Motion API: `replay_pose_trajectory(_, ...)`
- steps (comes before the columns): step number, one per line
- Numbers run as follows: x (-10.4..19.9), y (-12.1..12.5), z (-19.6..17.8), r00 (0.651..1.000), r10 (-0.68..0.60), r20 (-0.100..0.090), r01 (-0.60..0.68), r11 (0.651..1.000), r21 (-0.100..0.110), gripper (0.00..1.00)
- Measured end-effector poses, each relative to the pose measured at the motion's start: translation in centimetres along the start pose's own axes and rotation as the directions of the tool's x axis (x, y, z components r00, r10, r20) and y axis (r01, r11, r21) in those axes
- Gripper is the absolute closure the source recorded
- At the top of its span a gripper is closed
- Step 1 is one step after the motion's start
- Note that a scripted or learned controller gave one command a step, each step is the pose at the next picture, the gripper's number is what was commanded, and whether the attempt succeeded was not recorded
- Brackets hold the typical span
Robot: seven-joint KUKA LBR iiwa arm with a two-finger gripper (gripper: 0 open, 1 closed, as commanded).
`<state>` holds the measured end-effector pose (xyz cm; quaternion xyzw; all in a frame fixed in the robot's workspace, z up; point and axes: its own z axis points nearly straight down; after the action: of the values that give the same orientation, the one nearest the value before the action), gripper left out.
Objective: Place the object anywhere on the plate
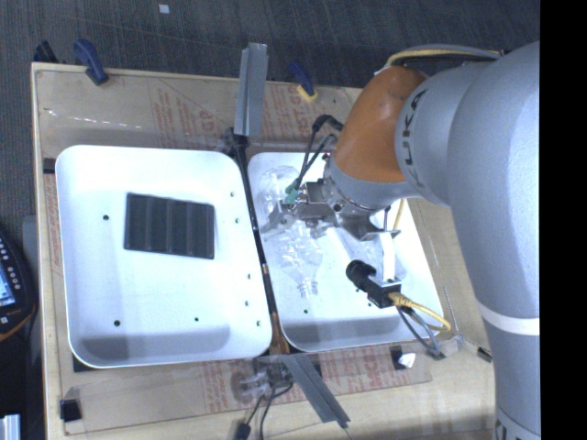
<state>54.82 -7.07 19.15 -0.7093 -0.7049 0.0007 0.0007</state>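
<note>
Left bin (83, 246), dark plate (170, 225), long axis left-right

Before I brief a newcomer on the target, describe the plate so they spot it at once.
Find the left white bin of the two on the bench. The plate lies flat near its middle: a dark ribbed rectangle, the sole dark shape on that bin's white floor.

Arm (477, 163): thick rounded grey links, smooth casing.
Band (381, 126): orange, above the wrist.
Lettering (410, 145): dark letters on the grey casing beside the band.
Cables (316, 149): thin black ones at the wrist.
</note>
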Motion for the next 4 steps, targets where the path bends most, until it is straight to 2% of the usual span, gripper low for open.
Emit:
replay_pose_trajectory(1, 4.5, 6.5, -0.6, 1.000, 0.017, -0.001, -0.017, 1.000, 0.003, 1.00)
replay_pose_trajectory(2, 17.0, 8.6, 0.1, 0.999, -0.036, -0.002, 0.036, 0.999, 0.002, 1.00)
replay_pose_trajectory(3, 16.1, 9.6, 0.0, 0.986, -0.168, 0.000, 0.168, 0.986, -0.003, 1.00)
replay_pose_trajectory(4, 16.4, 10.7, -0.4, 0.992, -0.124, 0.000, 0.124, 0.992, -0.002, 1.00)
